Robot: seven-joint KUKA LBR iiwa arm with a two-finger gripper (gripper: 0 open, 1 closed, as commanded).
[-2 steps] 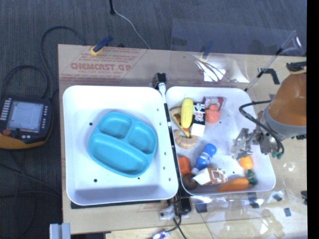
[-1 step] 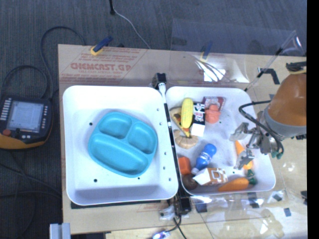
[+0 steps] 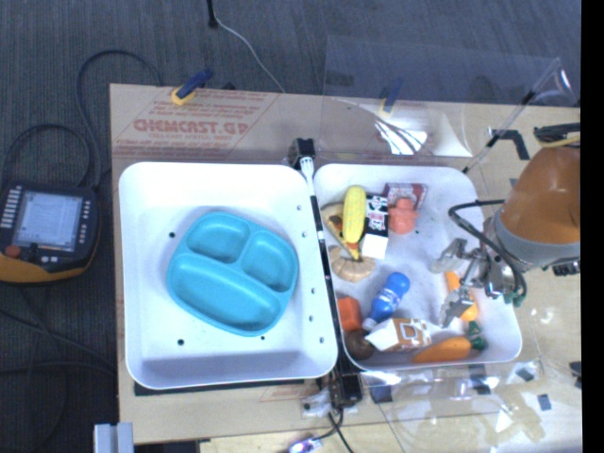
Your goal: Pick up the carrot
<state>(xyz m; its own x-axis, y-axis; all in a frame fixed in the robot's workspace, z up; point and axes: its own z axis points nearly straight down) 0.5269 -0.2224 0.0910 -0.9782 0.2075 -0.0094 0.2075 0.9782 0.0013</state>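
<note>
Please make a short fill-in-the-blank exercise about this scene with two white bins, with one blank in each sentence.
1. The blue divided plate lies in the ____ bin.
2. The carrot lies near the right bin's ____ wall.
3. The corn cob is coloured ____.
4. The gripper hangs over the ____ bin.

Missing words: left; front; yellow; right

You've got two white bins: the left bin [image 3: 142, 253] carries a bright turquoise divided plate [image 3: 233, 270], the right bin [image 3: 425, 179] a jumble of colour. There's your orange carrot [image 3: 442, 350] with a green tip, a yellow corn cob [image 3: 354, 215], a blue bottle [image 3: 389, 295] with white cap, a salmon-pink piece [image 3: 403, 218]. The arm's band [image 3: 547, 196] glows orange over grey; the bench [image 3: 203, 125] shows tan with red lettering.
</note>
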